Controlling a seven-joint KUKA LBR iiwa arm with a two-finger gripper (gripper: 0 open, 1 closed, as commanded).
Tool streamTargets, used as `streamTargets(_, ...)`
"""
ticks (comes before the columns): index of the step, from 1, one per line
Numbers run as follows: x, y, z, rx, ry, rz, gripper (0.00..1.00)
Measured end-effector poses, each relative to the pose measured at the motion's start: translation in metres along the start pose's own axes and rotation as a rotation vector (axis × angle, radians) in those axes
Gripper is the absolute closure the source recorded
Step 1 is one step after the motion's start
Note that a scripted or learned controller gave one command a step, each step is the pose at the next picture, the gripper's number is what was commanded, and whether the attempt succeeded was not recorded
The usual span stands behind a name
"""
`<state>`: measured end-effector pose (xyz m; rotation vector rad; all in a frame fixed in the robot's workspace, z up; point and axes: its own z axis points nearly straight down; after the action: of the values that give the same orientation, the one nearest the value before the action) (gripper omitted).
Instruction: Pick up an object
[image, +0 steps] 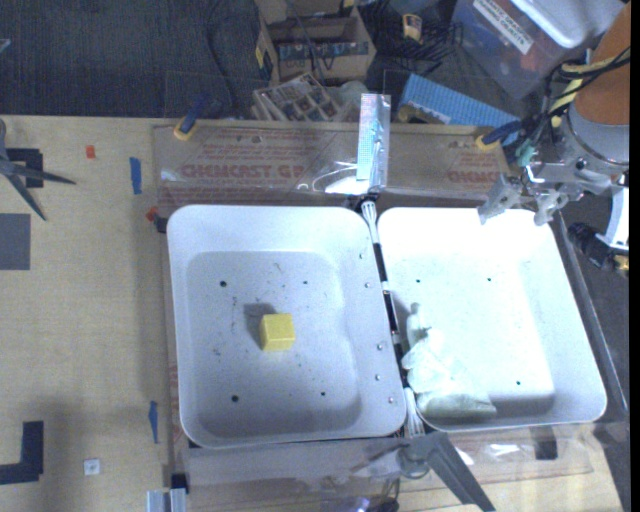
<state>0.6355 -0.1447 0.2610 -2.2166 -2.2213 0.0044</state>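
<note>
Yellow cube (278, 332), smooth white bin (200, 250).

Pale wooden bench top (80, 330) under bright, even overhead light.
Blue tape strips (135, 175) and a small red mark (90, 152) lie at far left. Beyond the far edge: dark grey floor (100, 55), a cardboard box of clutter (310, 45), black cables (225, 50), and a blue ribbed panel (450, 100) to the right.
</note>
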Motion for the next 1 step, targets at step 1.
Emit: streamTargets(1, -0.0390, -0.0344, -0.0464, -0.004, -0.002, 0.329, 0.00)
